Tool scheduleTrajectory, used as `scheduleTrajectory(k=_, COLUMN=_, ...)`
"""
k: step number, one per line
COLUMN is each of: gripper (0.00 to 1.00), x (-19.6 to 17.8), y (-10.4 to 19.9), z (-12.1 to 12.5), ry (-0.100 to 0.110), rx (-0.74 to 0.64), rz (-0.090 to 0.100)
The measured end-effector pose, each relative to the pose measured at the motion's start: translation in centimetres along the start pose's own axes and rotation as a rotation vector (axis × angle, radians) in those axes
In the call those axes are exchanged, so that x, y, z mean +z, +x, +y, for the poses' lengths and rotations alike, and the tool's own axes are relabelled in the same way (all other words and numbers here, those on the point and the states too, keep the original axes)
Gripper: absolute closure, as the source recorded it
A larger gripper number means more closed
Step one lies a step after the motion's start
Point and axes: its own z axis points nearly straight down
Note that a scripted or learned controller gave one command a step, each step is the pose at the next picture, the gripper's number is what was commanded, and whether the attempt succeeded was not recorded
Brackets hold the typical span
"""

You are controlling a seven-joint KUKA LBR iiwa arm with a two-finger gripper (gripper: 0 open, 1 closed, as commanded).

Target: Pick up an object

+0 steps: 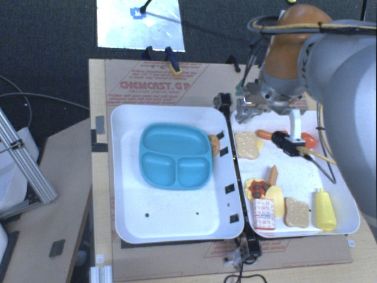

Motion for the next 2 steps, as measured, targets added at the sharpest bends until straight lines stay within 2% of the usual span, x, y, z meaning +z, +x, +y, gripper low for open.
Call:
scheduleTrajectory(k=1, gripper=1.0, x=0.7, y=5.2, z=1.2, ry=0.013, rx=0.004, rz=-0.003)
scheduleTrajectory(k=2, gripper=1.0, x=0.8, y=6.8, z=-4.5, ry=0.02, rx=0.01, rz=-0.003)
